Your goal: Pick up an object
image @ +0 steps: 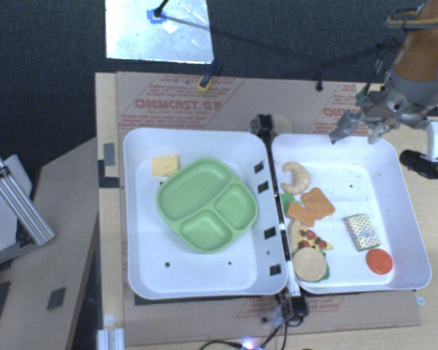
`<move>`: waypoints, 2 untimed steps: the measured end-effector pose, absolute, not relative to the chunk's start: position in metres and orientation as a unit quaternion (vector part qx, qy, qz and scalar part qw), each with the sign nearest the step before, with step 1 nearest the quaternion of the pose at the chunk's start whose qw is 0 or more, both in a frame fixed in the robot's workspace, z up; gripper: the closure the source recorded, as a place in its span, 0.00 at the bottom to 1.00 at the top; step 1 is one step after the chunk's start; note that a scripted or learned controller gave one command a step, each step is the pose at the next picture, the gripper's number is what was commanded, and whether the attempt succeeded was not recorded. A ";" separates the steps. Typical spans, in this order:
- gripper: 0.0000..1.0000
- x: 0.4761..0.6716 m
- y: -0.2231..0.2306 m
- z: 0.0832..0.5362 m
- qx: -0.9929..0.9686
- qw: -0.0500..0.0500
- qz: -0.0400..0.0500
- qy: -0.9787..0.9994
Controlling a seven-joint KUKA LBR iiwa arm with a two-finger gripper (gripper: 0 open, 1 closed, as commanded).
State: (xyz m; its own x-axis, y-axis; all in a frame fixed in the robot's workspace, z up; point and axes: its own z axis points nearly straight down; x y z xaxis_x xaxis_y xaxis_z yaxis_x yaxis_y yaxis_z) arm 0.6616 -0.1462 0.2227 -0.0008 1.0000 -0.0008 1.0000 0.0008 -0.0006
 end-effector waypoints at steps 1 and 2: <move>0.00 0.660 -0.148 0.161 0.707 0.000 0.000 0.707; 0.00 0.664 -0.149 0.120 0.706 0.001 0.000 0.708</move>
